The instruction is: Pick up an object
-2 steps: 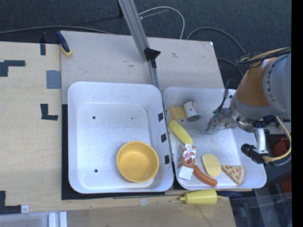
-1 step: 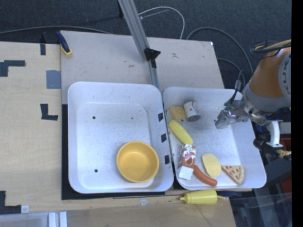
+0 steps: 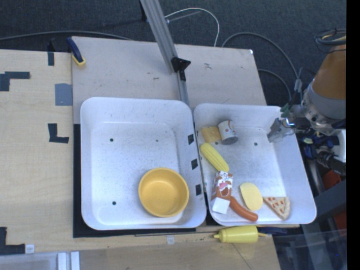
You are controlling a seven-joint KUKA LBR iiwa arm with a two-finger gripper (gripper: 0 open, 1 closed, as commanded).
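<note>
The right bin (image 3: pixel 264 151) holds several toy foods: a corn cob (image 3: pixel 214 157), a small tin can (image 3: pixel 227 132) on its side, a tan block (image 3: pixel 210 134), a red and white packet (image 3: pixel 223 191), a sausage (image 3: pixel 243 211), a yellow chip (image 3: pixel 251 196) and a pizza slice (image 3: pixel 277 206). A yellow bowl (image 3: pixel 163 192) sits in the left bin (image 3: pixel 107 151). My gripper (image 3: pixel 279 127) hangs over the right bin's upper right edge, well right of the can, with nothing seen in it.
A yellow mustard bottle (image 3: pixel 238 234) lies on the bench just below the right bin. A slanted metal pole (image 3: pixel 163 32) rises behind the bins. Cables loop across the floor at the top right. A blue and yellow clamp (image 3: pixel 75 52) sits at the board's top left.
</note>
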